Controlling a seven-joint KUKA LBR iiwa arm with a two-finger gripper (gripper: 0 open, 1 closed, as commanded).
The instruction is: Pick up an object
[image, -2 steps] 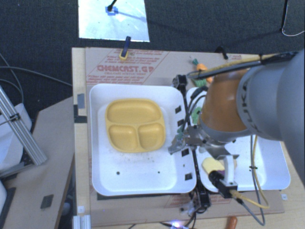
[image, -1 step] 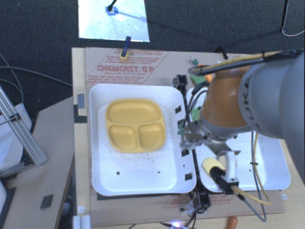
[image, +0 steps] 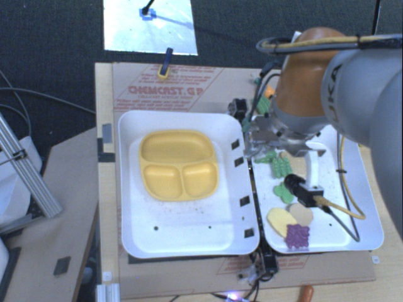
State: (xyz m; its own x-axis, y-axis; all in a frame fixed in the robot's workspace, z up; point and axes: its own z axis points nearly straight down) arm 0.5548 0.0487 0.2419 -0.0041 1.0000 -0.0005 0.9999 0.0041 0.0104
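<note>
My gripper [image: 257, 147] hangs low over the left rim of the right bin [image: 368, 228], close to the wall between the two bins. Just right of it lies a green ridged toy [image: 278, 165], touching or nearly touching the gripper. Further toward the front lie a second green piece [image: 283, 195], a yellow piece [image: 276, 219], a tan piece [image: 302, 214] and a purple knobbly piece [image: 297, 235]. The arm covers the back of this bin; small green and orange bits [image: 267, 97] peek out beside the wrist.
The left bin [image: 182, 228] holds a yellow divided plate [image: 179, 164] in its back half. A cardboard sheet [image: 167, 90] lies under both bins. A metal frame [image: 25, 168] stands at the far left.
</note>
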